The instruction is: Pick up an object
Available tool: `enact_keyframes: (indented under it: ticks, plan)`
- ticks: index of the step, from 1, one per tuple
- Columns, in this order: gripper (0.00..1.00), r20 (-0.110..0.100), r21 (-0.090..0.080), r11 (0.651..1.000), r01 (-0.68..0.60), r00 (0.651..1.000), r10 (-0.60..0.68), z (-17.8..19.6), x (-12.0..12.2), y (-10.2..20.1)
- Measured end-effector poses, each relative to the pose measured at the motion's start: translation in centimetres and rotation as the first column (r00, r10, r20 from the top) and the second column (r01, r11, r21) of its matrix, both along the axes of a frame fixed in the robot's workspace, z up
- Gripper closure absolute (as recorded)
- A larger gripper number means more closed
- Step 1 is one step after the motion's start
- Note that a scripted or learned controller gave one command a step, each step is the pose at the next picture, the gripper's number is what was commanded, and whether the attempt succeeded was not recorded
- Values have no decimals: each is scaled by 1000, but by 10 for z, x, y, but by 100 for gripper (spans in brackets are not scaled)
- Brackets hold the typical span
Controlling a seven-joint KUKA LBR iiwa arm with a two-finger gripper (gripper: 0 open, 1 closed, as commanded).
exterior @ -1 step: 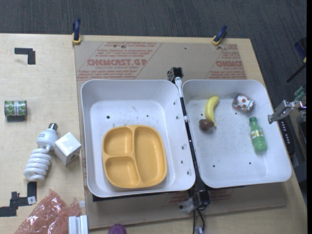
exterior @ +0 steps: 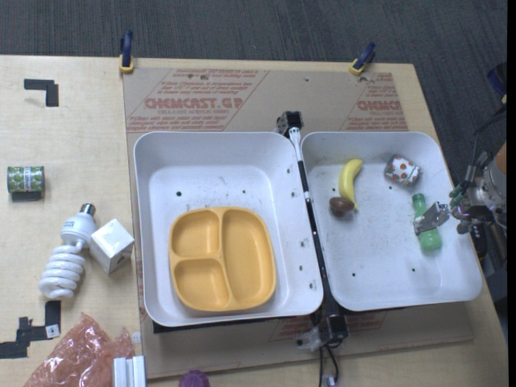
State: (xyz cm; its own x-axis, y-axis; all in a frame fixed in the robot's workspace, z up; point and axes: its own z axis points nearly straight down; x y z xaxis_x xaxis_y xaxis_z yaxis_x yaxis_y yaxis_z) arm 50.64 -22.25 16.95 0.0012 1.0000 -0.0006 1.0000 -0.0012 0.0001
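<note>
Left bin (exterior: 153, 168): holds one yellow divided plate (exterior: 223, 259), three compartments, all bare, lying in the near half of the bin. Right bin (exterior: 451, 285), taken as the landmark for the rest: a banana (exterior: 351, 181) lies toward its far left, a small dark brown fruit-like piece (exterior: 342, 206) touching the banana's near tip; a crumpled patterned packet (exterior: 401, 170) sits toward its far right; a green bottle-shaped item (exterior: 426, 225) lies by its right wall. Gripper (exterior: 436, 216): low over the right bin's right side, at the green item's mid-length. You would likely judge the green item to be the pick in hand. The metal tip overlaps it, but the view is too small here to show the fingers; you cannot tell whether they are spread or closed, or whether they straddle the item. To do the step well, centre the fingers across the item's narrow width, keep clear of the bin wall just beside it, close firmly before lifting, and rise straight.
</note>
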Motion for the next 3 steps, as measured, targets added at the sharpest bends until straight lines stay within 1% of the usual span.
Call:
enact_keyframes:
  ticks: [1, 2, 3]
  plan:
    - [0, -1, 1, 1000, 1, 1000, -1, -77, -29, 44]
    - [100, 2, 0, 1000, 3, 1000, -3, -67, -28, 43]
    - [0, 1, 0, 1000, 2, 1000, -2, -67, -28, 43]
